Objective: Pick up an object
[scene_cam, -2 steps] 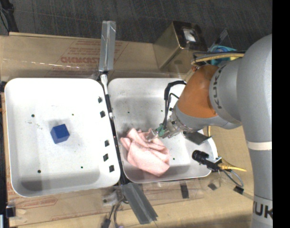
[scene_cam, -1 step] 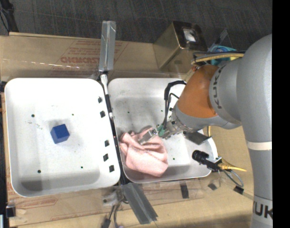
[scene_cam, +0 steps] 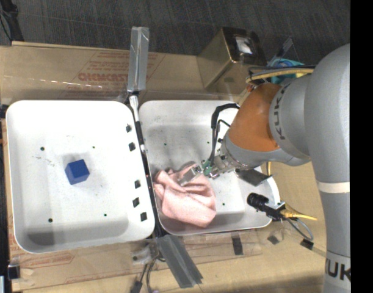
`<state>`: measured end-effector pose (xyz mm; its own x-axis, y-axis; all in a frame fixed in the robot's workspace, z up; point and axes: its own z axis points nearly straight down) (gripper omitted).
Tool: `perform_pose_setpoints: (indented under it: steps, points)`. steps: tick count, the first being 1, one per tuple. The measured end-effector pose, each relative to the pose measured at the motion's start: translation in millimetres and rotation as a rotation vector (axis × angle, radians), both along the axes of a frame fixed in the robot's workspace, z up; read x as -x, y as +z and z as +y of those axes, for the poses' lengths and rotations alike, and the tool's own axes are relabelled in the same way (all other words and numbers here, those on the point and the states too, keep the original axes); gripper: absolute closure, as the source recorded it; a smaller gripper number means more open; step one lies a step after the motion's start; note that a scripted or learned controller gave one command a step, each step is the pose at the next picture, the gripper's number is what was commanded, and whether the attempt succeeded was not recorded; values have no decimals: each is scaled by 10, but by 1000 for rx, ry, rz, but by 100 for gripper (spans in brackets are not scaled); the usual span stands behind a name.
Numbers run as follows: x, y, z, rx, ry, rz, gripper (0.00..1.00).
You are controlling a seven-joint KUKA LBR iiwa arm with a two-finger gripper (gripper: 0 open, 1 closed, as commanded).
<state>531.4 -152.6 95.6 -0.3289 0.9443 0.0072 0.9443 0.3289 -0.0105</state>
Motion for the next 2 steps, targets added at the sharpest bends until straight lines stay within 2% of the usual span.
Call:
perform_pose_setpoints:
  steps: [2]
  points:
    - [0, 0, 0, 0, 0, 0, 0]
